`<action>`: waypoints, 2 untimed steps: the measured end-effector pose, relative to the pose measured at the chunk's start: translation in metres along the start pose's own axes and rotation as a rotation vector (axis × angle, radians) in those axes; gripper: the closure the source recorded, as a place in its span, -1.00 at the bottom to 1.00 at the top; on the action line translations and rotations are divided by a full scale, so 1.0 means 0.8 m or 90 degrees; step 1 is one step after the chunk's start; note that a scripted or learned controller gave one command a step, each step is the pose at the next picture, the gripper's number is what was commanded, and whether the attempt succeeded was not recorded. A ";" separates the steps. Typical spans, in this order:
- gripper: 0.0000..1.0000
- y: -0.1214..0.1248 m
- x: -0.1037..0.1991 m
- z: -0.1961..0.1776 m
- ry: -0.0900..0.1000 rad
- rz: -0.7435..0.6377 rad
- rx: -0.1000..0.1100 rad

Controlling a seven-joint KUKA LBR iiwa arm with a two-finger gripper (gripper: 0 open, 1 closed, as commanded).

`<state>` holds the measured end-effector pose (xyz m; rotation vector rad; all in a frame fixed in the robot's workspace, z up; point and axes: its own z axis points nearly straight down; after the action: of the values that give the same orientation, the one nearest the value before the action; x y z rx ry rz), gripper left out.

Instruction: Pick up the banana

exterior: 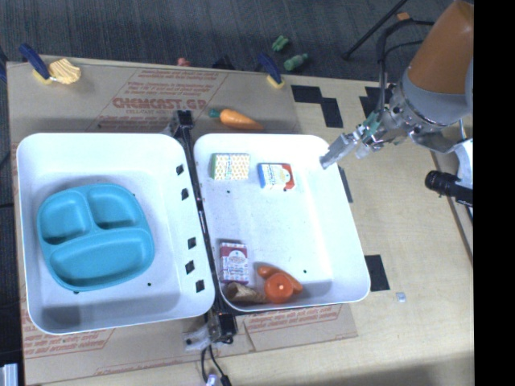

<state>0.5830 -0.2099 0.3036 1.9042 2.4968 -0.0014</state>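
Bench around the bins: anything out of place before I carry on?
Yes. A toy carrot lies on the cardboard sheet behind the right bin, outside both bins, while the other small items sit inside that bin.

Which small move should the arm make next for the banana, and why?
Probably travel toward the near edge of the right bin: the end effector hovers by its far right corner, while the brownish banana lies there beside an orange item.
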 end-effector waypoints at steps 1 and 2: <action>-1.00 -0.023 0.077 -0.046 0.001 0.280 0.002; -1.00 -0.056 0.019 -0.101 0.001 0.241 0.001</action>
<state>0.5353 -0.2067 0.3846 2.3420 2.0943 -0.0026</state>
